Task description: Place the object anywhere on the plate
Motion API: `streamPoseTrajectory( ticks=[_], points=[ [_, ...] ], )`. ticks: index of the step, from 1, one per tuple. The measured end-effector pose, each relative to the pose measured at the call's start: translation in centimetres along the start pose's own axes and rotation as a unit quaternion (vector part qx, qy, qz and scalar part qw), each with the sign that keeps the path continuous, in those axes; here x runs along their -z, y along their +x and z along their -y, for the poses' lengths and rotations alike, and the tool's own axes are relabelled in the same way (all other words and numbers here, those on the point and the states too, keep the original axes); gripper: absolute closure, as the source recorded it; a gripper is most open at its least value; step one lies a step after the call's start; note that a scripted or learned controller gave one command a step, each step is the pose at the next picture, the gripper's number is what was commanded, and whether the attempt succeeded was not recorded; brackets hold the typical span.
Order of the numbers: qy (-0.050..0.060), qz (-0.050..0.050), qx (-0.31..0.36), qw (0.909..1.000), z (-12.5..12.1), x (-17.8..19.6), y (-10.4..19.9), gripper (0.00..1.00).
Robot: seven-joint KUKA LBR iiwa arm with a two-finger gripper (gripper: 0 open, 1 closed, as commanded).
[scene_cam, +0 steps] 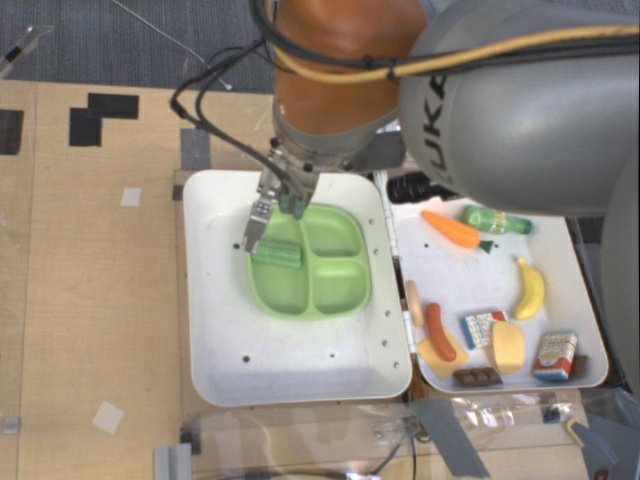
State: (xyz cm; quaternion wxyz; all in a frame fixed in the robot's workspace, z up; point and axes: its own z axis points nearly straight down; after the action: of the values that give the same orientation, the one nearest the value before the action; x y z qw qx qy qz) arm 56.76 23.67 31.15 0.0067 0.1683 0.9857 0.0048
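Observation:
A light green divided plate [330,288] lies in the left white bin [225,318]. A darker green, short bar-shaped object [276,255] rests flat in the plate's left compartment, near its upper left rim. My gripper [276,218] hangs just above that object, reaching down from the orange-banded wrist. Its two fingers stand apart, one grey fingertip [257,232] over the plate's left edge. Nothing is held between them, so the gripper is open.
The right bin [585,368] holds a carrot [450,229], a green bottle [497,222], a banana [530,290], a sausage [440,330], a cheese block [508,348], small boxes and a chocolate bar [476,376]. The arm's bulk covers the upper right.

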Motion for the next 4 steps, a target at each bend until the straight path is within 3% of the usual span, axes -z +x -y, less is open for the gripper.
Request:
streamPoseTrajectory(
  ticks=[1, 2, 3, 4],
  points=[
    [-0.003, 0.003, 0.001, 1.0, -0.1, 1.3, -0.2, 1.0],
    [0.002, -0.001, 0.094, 0.9956, 3.2, 6.4, 0.7, 1.0],
    [0.002, -0.002, 0.094, 0.9956, 3.1, 6.3, 0.8, 0.0],
    [0.001, 0.002, 0.139, 0.9903, 9.2, 13.9, 1.7, 0.0]
  ],
)
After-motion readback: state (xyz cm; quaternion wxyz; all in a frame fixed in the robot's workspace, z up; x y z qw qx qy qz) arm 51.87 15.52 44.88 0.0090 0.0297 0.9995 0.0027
